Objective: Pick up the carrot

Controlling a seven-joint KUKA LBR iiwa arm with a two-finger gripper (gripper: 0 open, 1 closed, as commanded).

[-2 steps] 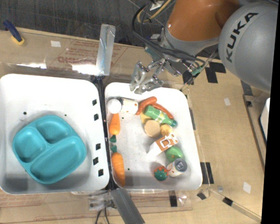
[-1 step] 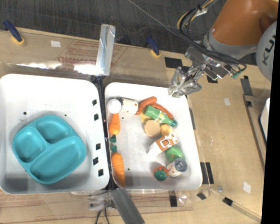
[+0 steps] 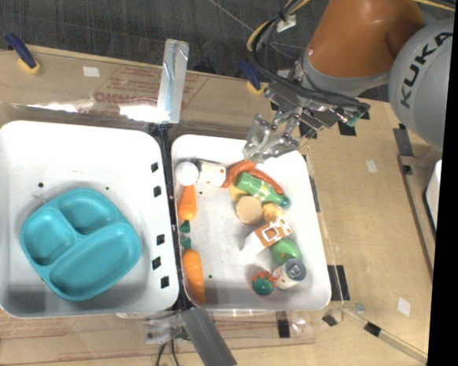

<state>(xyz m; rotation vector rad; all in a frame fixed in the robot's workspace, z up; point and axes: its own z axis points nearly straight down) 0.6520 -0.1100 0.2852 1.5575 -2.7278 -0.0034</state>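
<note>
Two carrots lie in the right bin (image 3: 312,224). One carrot (image 3: 188,202) rests along the bin's left wall, with its green top towards the front. A second carrot (image 3: 193,275) lies at the front left corner. My gripper (image 3: 268,144) hangs over the bin's back edge, above and to the right of the first carrot. Its silver fingers (image 3: 255,146) stand open with nothing between them. An orange curved piece (image 3: 244,172) lies just below the fingertips.
The right bin also holds a white ball (image 3: 186,172), a green bottle (image 3: 262,189), a tan disc (image 3: 248,210), a small box (image 3: 272,234), a can (image 3: 290,271) and a strawberry (image 3: 262,283). A teal divided plate (image 3: 81,242) sits in the left bin (image 3: 26,146).
</note>
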